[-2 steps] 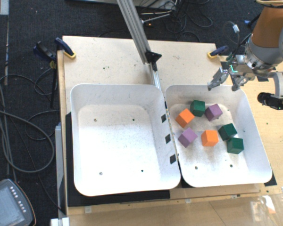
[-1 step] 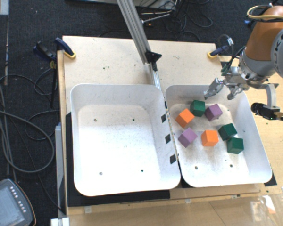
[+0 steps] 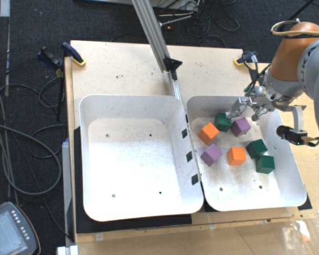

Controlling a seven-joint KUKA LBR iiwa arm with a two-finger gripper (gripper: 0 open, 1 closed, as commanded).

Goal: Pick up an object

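My gripper [image 3: 248, 110] hangs over the back of the right bin [image 3: 287, 190], its fingers spread open with nothing between them. Just below its tips lies a purple cube [image 3: 241, 126], with a dark green cube [image 3: 222, 122] to its left. An orange cube [image 3: 208, 132] sits further left. Toward the front are a second purple cube [image 3: 211, 154], a second orange cube [image 3: 236, 155] and two green cubes [image 3: 256, 148] [image 3: 265, 164].
The left bin [image 3: 90, 142] stands beside the right one, sharing a raised middle wall [image 3: 189, 147]. A slanted metal bar [image 3: 154, 31] crosses the bench behind the bins. Clamps sit at the bench's back corners [image 3: 72, 54].
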